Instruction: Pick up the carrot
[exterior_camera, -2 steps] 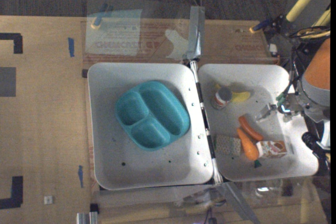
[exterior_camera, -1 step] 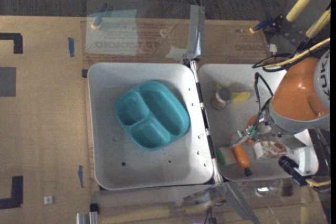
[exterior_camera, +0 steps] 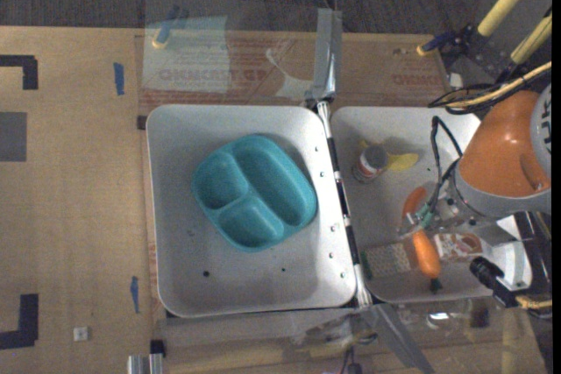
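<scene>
Occlusion is heaviest in the right bin (exterior_camera: 386, 120), where the arm (exterior_camera: 504, 158) with its orange band covers the right part of the tray. Gripper (exterior_camera: 427, 219) sits below that band among cables; whether it is spread or closed cannot be told. One carrot (exterior_camera: 425, 252) lies near the front of the right bin, just below the gripper, its upper end close to the tool; contact cannot be confirmed. A second orange piece (exterior_camera: 413, 202) shows partly beside the wrist. One small can (exterior_camera: 372, 162), one yellow item (exterior_camera: 403, 161), one grey grater-like piece (exterior_camera: 390, 259). Two white bins; the left bin (exterior_camera: 175, 188) holds one teal divided plate (exterior_camera: 255, 190).
</scene>
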Controlling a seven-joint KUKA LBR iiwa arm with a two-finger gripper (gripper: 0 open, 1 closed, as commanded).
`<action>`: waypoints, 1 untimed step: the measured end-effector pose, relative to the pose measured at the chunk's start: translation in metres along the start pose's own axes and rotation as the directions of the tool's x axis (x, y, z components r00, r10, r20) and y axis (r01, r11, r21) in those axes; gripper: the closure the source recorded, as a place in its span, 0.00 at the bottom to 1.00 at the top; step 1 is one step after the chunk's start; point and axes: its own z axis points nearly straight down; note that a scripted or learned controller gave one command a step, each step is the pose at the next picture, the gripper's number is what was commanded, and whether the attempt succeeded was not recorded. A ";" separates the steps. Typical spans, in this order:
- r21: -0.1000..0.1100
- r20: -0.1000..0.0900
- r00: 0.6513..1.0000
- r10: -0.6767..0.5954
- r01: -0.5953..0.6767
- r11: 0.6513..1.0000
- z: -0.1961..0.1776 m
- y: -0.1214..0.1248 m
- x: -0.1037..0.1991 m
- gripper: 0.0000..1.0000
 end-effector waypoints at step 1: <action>0.012 -0.003 0.998 0.058 -0.058 0.998 -0.085 0.125 0.042 1.00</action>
